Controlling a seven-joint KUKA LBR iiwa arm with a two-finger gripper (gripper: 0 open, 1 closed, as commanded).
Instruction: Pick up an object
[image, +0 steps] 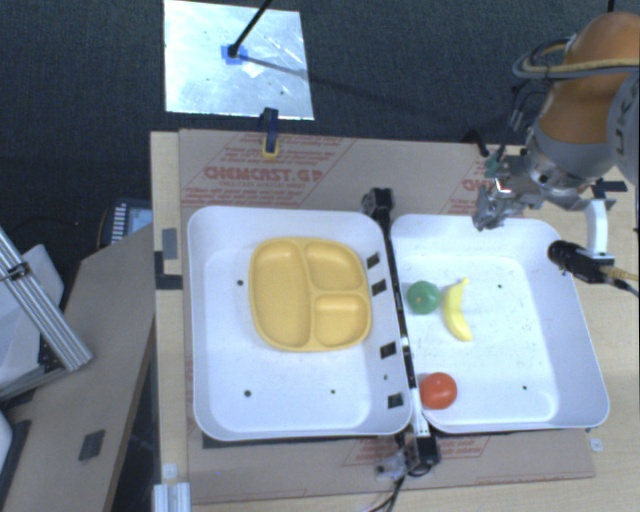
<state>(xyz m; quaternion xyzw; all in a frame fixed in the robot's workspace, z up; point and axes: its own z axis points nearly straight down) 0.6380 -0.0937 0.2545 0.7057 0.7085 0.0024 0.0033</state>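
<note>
1. Far to the gripper's left and lower in the view, the left shallow white plastic bin (215, 400) holds a yellow three-compartment plastic tray (306, 294), lying flat near the bin's middle.
2. Nearer, below and left of the gripper, a small round green fruit-like ball (423, 296) lies in the right shallow white plastic bin (560, 400), close to the divider between the bins.
3. Just right of that ball, almost touching it, lies a small yellow toy banana (457, 310), more or less straight below the gripper but well apart from it.
4. Further down from the gripper, near the right bin's front left corner, sits a round orange-red ball (438, 390), apart from the other two.
5. The two-finger gripper (489, 215) hangs over the back rim of the right bin, on the grey arm with its orange band (600, 80). Its fingers are too small and blurred here; I cannot tell whether they stand wide or narrow, and nothing is visibly held.
6. As I judge it, the pick is not yet made: all three small objects lie in the bin. What is left is choosing one, descending, closing and lifting.
</note>
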